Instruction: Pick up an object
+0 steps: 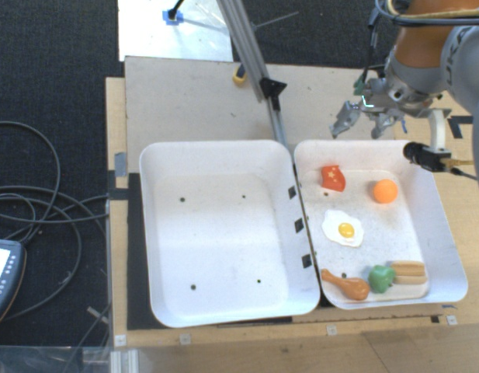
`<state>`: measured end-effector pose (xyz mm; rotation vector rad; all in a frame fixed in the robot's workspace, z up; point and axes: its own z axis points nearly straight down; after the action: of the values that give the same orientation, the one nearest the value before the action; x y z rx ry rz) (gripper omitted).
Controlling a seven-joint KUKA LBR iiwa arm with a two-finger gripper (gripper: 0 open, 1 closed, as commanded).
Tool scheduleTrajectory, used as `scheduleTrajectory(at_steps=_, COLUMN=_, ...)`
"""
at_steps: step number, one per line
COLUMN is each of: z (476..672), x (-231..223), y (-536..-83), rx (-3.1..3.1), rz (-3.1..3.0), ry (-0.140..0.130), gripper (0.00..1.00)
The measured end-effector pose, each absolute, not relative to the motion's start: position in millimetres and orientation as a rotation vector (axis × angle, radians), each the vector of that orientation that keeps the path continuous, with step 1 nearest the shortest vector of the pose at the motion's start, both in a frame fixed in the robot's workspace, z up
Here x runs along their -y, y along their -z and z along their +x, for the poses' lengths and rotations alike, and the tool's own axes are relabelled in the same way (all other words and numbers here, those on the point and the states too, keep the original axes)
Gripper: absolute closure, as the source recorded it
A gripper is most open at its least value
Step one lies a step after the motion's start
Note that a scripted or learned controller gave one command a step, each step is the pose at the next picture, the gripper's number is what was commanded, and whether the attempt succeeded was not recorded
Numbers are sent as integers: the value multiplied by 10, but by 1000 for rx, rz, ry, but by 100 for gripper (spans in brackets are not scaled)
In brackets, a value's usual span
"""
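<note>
The right bin (437, 208) holds several toy foods. A red wedge (332, 178) lies near its back left, and an orange ball (385, 191) sits to the right of it. A fried egg (343, 229) lies in the middle. Along the front edge are a brown drumstick (346, 284), a green piece (380, 277) and a hot dog (408, 271). My gripper (362, 123) hangs above the bench just behind the right bin's back rim, open, with nothing between its fingers.
The left bin (157, 208) sits beside the right one, their rims touching. A slanted grey pole (247, 41) crosses the back of the bench. Cables and a pendant (2, 274) lie on the floor to the left.
</note>
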<state>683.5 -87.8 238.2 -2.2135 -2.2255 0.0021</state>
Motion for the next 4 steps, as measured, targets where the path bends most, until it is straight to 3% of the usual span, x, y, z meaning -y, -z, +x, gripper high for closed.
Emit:
scheduleTrajectory(at_steps=1, z=6842, x=880, y=-2412, rx=2230, rz=-2215, ry=1, gripper=0)
scheduleTrajectory(at_steps=3, z=6837, x=870, y=-1221, rx=2225, rz=-2214, ry=-4, gripper=0)
scheduleTrajectory(at_steps=4, z=6835, x=875, y=-903, rx=2226, rz=-2214, ry=-6, gripper=0)
